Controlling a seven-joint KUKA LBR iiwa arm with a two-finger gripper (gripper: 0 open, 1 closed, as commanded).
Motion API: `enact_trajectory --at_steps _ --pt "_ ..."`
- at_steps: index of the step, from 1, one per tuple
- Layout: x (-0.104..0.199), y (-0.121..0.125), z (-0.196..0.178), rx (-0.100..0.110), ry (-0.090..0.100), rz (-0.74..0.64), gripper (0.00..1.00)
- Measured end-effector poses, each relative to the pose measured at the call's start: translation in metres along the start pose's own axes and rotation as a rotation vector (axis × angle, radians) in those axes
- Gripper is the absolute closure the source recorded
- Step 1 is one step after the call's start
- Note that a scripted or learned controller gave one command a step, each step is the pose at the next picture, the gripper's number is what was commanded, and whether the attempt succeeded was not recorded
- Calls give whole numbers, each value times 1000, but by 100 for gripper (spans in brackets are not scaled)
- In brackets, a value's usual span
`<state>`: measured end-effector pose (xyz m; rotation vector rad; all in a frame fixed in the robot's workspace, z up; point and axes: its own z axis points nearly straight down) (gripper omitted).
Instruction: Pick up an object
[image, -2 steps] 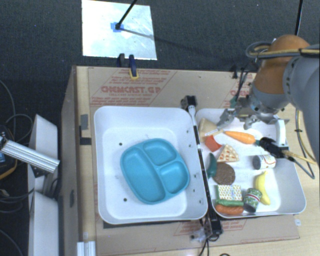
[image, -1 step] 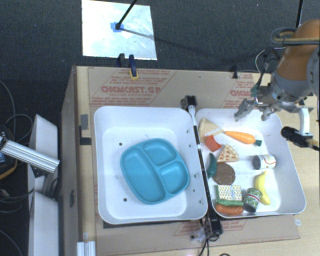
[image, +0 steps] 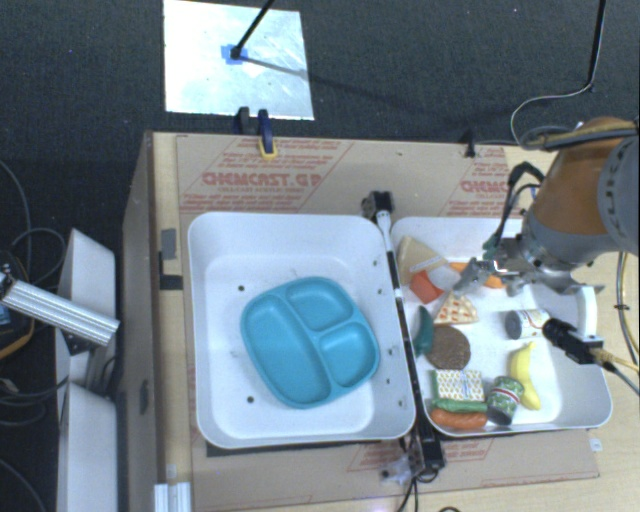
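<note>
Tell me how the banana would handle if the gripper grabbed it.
The banana looks like moulded plastic toy food, so probably stiff and light. Its curved, glossy skin may slip between the fingers. Lying flat beside a small can, it could pivot or rock if pushed.

**Arm over right bin, toy food below**

Two white bins sit side by side on the bench. The left bin (image: 215, 300) holds a blue divided plate (image: 308, 340). The right bin (image: 590, 400) holds toy food: a pizza slice (image: 458, 309), a brown round patty (image: 449, 348), a banana (image: 524, 375), a checked cracker (image: 459, 384) and a hot dog (image: 458, 420) near the front edge. The gripper (image: 490, 268) hangs over the bin's back half, just above an orange piece (image: 425, 286). Finger state unclear.
</note>
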<state>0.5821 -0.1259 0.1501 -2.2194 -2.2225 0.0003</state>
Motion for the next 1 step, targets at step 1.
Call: enact_trajectory --at_steps 1 --pt "37 -37 -15 -1 0 -2 0"
